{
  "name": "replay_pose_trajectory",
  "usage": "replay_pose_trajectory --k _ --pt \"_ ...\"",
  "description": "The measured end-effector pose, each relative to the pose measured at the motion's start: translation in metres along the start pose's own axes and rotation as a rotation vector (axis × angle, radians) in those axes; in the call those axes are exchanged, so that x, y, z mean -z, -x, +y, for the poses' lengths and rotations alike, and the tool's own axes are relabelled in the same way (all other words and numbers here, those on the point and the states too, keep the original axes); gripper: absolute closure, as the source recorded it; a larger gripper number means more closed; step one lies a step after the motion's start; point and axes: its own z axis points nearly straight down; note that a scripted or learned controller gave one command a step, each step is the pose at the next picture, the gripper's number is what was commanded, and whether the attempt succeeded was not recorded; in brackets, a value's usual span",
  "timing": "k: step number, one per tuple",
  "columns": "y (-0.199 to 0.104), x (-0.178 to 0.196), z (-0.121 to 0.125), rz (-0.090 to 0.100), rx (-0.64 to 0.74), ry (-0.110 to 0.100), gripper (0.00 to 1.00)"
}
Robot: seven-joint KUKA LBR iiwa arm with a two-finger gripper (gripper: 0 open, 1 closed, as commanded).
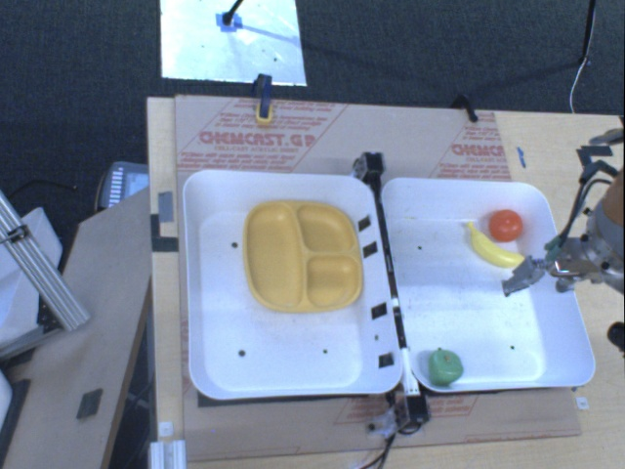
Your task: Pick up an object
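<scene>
Claw (pixel 532 274) blurred — arm cut off at right edge, near banana (pixel 491 247).

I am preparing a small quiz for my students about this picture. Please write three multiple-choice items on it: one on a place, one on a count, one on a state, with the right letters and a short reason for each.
1. Where does the yellow divided tray lie?
A. left bin
B. right bin
C. on the bare bench

2. How many fruit-shaped items are in the right bin?
A. one
B. three
C. five

3. What lies between the gripper fingers?
A. the banana
B. the green apple
C. nothing visible

Answers:
1 A, the tray rests inside the left bin.
2 B, a banana, an orange-red round fruit and a green apple.
3 C, the gripper sits apart from every fruit, just below the banana's end.
</scene>
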Motion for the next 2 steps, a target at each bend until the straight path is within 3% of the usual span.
replay_pose_trajectory --k 1,2 --pt "-0.001 0.007 0.003 -0.003 0.004 0.013 0.00" --pt "-0.004 -0.036 0.006 -0.002 0.002 0.011 0.00"
